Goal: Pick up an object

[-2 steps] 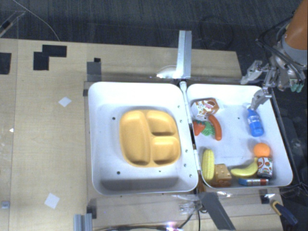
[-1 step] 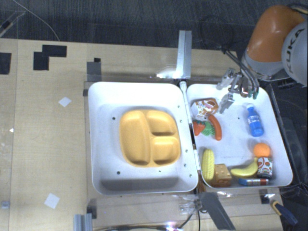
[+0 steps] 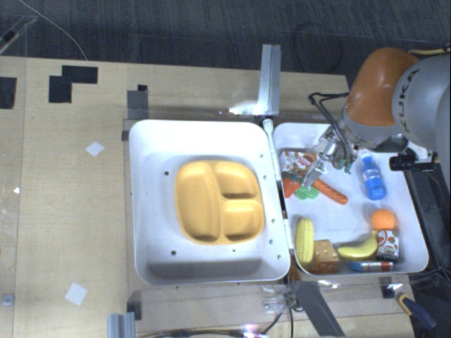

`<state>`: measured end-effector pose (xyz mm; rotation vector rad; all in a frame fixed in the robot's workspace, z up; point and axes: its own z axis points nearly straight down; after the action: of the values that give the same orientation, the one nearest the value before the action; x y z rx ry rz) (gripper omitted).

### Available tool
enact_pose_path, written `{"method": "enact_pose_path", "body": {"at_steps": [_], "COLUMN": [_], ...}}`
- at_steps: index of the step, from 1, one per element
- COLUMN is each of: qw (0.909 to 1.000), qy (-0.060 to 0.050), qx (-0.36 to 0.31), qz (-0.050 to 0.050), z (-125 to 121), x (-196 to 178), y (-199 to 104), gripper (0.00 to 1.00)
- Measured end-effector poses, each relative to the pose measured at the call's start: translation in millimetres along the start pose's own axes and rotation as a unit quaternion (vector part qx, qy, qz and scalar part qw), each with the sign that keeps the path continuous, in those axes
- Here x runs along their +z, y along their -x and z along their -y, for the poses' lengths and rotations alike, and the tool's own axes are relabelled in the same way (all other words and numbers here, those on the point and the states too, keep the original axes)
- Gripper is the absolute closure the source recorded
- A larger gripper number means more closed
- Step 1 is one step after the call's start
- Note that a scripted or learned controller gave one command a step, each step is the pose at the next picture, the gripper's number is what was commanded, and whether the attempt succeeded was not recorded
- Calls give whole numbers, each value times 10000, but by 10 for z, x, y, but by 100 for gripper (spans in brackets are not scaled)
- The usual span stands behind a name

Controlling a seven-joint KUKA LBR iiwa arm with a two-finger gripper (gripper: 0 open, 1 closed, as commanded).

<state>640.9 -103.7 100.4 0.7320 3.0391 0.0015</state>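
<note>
At the right bin's (image 3: 416, 255) near edge: corn (image 3: 304, 238), banana (image 3: 359, 247), marker (image 3: 371, 265).
Mid-bin lie a carrot (image 3: 330, 191) and blue bottle (image 3: 372, 177); its open floor sits between. Toward the far edge, the arm (image 3: 402, 97) slants down-left, gripper (image 3: 318, 162) over a printed packet (image 3: 297, 163), finger opening unclear. Left bin (image 3: 151, 189) carries a yellow tray (image 3: 216, 201).

— Bench (image 3: 63, 210): pale wood-look board, matt, with a faint grain. Both bins?

— Smooth white plastic, slight sheen on the left bin (image 3: 151, 189) and on the right bin (image 3: 416, 224). Divided tray (image 3: 215, 201): yellow plastic, satin, softly glossy at the ridges.

— Post (image 3: 270, 79) behind the bins?

— Brushed metal, dull grey. Arm (image 3: 423, 104): smooth grey casing, glossy orange band (image 3: 377, 83).

— Small things?

— Corn (image 3: 304, 239), banana (image 3: 358, 247), carrot (image 3: 330, 191): shiny moulded plastic. Bottle (image 3: 372, 178): clear blue, glossy.
</note>
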Motion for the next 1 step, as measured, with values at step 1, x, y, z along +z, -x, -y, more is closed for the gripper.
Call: {"method": "enact_pose_path", "body": {"at_steps": [1], "qw": [9887], "qy": [-64], "qx": [1499], "qz": [78], "z": [-46], "x": [38], "y": [5], "gripper": [0]}}
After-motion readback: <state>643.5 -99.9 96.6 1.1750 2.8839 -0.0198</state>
